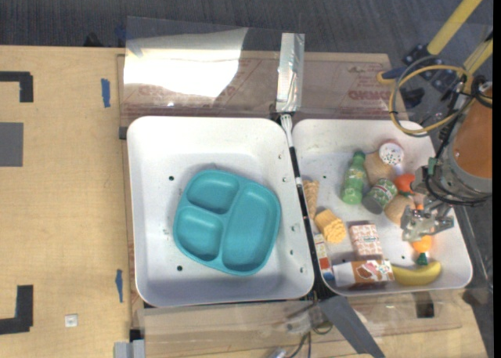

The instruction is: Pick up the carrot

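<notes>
Arm point(470, 153): enters at the right edge of the frame, orange band showing, wrist over the right side of the right bin.
Claw point(425, 223): low over the right bin, lower right of the frame; how wide it stands cannot be told from this view.
Carrot point(422, 244): small orange piece with a green end, just under the claw and just above the banana, in the lower right of the right bin; whether the claw touches it cannot be told.
Right bin point(329, 139): white, right half of the frame, crowded with toy food.
Banana point(416, 273): yellow, along the bin's lower edge.
Green bottle point(355, 179): upper middle of the right bin.
Can point(380, 193): just right of the bottle, lying tilted.
Corn point(332, 228): yellow piece in the bin's left part.
Box point(365, 240): pinkish, right of the corn, above the banana's left end.
Left bin point(156, 145): white, centre of the frame, touching the right bin along one side.
Tray point(227, 221): teal, with three compartments, in the middle of the left bin.
Tabletop point(59, 192): tan board at the left of the frame, with black marks and blue tape.
</notes>
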Controlling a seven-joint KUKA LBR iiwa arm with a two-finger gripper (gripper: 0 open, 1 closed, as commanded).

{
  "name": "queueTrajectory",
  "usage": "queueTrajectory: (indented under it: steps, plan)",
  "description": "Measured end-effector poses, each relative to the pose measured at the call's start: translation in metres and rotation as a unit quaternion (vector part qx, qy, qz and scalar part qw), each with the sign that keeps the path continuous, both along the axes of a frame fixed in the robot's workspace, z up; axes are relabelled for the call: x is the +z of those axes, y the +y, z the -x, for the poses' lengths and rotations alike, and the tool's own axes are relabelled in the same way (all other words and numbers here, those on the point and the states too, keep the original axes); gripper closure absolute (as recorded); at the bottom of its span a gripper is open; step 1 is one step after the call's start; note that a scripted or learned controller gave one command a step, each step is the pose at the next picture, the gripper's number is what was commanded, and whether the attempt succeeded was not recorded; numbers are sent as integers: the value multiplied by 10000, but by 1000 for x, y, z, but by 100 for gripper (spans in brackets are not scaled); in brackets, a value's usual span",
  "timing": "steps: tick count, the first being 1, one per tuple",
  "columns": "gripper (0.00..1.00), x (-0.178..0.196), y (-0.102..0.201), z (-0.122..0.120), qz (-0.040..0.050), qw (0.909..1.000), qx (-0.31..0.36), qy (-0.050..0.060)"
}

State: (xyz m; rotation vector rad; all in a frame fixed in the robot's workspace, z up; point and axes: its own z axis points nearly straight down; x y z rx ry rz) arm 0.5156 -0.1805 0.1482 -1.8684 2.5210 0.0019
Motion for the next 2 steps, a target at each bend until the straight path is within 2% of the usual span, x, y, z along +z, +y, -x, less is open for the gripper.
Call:
queueTrajectory:
  steps: [1, 2]
  plan:
    - [100, -30, -33, 3, 1, 9920, 1262, -2]
    - [100, 17, 4, 35, 9, 9794, 2019, -8]
